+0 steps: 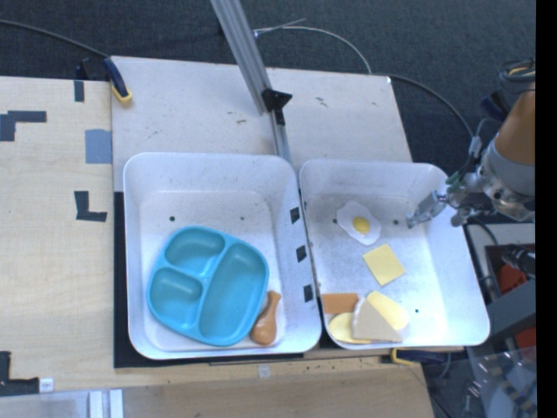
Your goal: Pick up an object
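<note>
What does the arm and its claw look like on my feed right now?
The arm is grey with an orange band above the wrist. Its claw is small and metallic grey, on a darker wrist block. A thin cable runs down the wrist's side.

Dark carpet floor [418, 24] across 12 o'clock. White board [191, 103] under the bins, light wooden bench [52, 233] at 9 o'clock with grey tape marks [98, 144]. Metal rail [239, 37] slants from 12. Black cables [435, 98] at 2 o'clock.

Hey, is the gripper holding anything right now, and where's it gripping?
Nothing is held: the gripper hangs over the right bin, apart from the fried egg.
</note>
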{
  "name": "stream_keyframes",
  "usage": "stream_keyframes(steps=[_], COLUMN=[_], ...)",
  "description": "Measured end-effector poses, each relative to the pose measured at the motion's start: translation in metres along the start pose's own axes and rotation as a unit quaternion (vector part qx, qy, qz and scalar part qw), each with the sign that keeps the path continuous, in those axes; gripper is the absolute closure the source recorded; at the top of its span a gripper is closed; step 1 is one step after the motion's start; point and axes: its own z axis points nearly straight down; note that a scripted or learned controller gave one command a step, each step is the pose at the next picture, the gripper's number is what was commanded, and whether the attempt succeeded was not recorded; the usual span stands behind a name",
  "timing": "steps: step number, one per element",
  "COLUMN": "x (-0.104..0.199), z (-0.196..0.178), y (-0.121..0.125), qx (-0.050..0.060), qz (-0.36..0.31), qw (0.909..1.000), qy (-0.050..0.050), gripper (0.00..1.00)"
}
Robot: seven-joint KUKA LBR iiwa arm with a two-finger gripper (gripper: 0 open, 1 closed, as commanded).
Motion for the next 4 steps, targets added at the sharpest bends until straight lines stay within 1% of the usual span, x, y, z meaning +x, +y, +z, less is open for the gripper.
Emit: stream_keyframes(steps=[1,2,3,4], x=[0.0,0.0,0.013,0.012], z=[-0.091,-0.033,0.048,0.043], y=[0.049,0.062,0.066,0.068], qx=[-0.001,0.006,0.008,0.004], qz=[-0.001,0.0,0.0,0.0], qw=[1.0,1.0,1.0,1.0], qy=[0.0,0.001,0.002,0.001], gripper=[0.0,0.0,0.0,0.0])
